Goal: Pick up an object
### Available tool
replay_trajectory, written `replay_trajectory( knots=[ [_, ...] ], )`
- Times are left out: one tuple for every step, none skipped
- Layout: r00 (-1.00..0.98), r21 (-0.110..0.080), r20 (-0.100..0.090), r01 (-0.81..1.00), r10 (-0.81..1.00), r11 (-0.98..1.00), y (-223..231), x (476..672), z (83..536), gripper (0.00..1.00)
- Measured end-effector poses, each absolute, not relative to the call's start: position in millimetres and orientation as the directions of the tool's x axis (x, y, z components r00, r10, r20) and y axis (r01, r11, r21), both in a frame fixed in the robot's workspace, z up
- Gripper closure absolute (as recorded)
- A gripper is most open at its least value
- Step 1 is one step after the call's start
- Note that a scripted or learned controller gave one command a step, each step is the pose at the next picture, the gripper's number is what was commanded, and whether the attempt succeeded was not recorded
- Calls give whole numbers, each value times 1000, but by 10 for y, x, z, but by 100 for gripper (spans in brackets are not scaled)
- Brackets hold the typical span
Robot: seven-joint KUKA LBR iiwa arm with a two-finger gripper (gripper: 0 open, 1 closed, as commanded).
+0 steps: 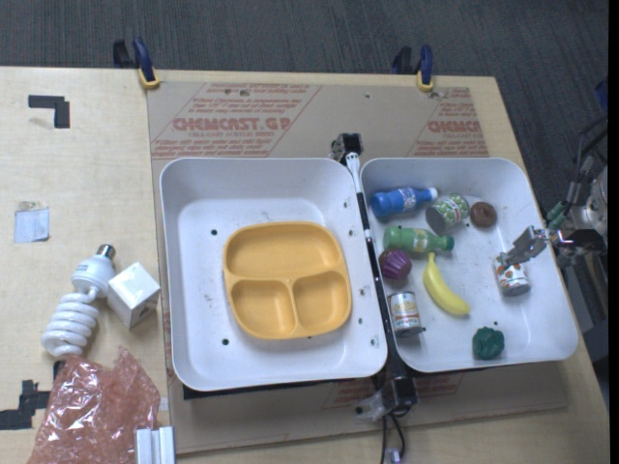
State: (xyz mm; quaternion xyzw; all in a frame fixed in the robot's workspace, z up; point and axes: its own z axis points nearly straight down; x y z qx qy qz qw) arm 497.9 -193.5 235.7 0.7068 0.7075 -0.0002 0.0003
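The gripper (525,245) hovers at the right bin's (542,341) far right edge, right above a small can (513,278); whether it grips anything I cannot tell. The can looks light, rigid and smooth, so it is best pinched across its round sides.

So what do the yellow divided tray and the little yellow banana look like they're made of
The yellow three-compartment tray looks like moulded plastic with a matte finish: even colour, rounded ridges, no glare. The small yellow banana looks like smooth plastic, probably a toy: its colour is uniform and unblemished. I can't tell whether it's hard or soft.
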Motion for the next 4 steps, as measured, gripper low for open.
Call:
replay_trajectory(
  knots=[
    [1,0,0,1000,1000,-1,-2010,4883,995,0],
    [1,-1,1,1000,1000,-1,-1245,4774,922,0],
    [3,2,0,1000,1000,-3,-1251,4788,1021,100],
    [2,2,0,1000,1000,-2,-1251,4788,1021,0]
  ],
)
